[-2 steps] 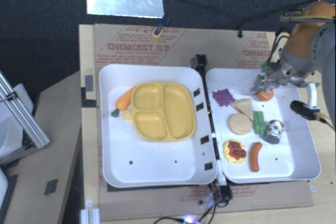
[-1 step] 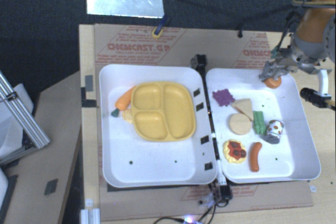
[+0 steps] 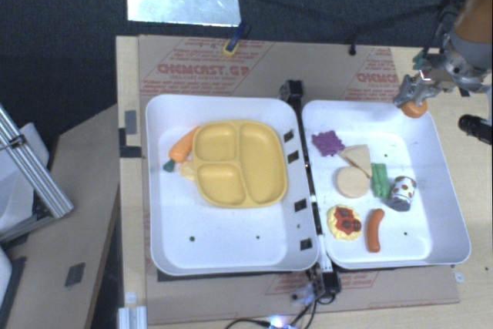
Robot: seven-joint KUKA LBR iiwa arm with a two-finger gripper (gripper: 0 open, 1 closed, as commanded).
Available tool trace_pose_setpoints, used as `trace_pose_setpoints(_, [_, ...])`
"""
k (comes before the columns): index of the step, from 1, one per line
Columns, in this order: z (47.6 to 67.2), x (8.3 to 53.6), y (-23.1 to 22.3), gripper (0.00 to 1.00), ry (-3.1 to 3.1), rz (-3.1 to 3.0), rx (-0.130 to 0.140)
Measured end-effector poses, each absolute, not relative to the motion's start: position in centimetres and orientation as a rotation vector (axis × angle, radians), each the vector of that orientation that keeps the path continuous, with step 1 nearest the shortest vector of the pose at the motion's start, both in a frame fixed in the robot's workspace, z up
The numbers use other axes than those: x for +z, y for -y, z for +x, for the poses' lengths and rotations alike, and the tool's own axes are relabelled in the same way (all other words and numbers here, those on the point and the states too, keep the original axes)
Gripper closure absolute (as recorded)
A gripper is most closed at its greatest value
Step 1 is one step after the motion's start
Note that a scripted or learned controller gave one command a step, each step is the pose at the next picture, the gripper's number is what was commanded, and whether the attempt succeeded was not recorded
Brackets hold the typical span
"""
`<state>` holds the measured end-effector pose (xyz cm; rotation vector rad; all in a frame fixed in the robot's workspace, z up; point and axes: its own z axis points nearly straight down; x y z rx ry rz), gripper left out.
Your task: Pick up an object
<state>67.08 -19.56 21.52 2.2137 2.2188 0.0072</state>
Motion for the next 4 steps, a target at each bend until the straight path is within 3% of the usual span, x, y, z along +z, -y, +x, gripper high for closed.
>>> trace_pose_setpoints(1, [67.2, 22.6, 19.6, 1.00, -2.223, 2.215, 0.004])
trace_pose_setpoints(3, [62.6, 22.7, 8.2, 1.00, -2.233, 2.213, 0.002])
trace_pose_setpoints(4, [61.9, 23.2, 7.8, 1.00, -2.228, 2.215, 0.001])
